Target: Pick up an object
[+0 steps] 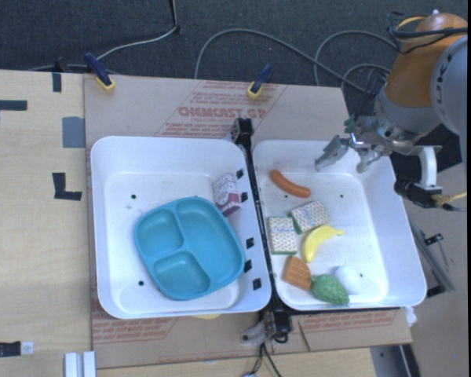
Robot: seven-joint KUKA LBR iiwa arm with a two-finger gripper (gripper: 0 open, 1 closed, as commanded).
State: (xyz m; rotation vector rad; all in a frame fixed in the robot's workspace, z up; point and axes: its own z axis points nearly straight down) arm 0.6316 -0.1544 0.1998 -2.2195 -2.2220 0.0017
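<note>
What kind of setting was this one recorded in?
Likely a robotics lab bench set up for grasping trials: two white bins on clamped cardboard, toy food such as a banana, and loose cables behind.

Single fixed cam above the bench (31,210), looking down at a slant, mid-range. Both white bins (102,210) fully in frame side by side; arm (424,69) enters from frame right.
</note>
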